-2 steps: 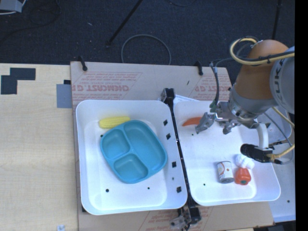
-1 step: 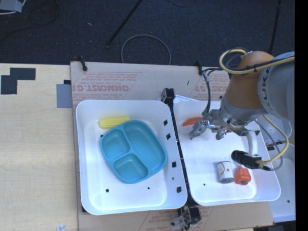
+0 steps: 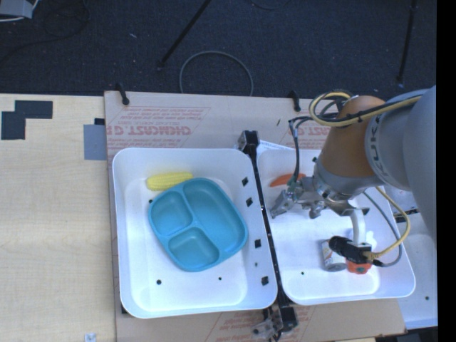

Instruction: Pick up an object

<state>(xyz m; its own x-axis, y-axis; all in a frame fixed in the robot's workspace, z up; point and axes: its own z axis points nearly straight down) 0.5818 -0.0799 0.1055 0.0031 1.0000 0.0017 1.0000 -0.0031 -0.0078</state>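
An orange carrot-like piece (image 3: 283, 180) lies at the back left of the right bin (image 3: 399, 280), close to the divider. My gripper (image 3: 293, 206) hangs low over that bin's left part, just in front of the orange piece and apart from it. Its fingers stand open, and I see nothing between them. In the left bin (image 3: 132, 276) a blue divided plate (image 3: 197, 223) lies in the middle. A yellow corn cob (image 3: 169, 181) rests at the plate's back left edge.
A small grey can-like object (image 3: 330, 257) lies toward the front of the right bin, with an orange bit (image 3: 360, 266) beside it. The black divider (image 3: 260, 219) runs between the bins. The arm's bulk covers the right bin's back right part.
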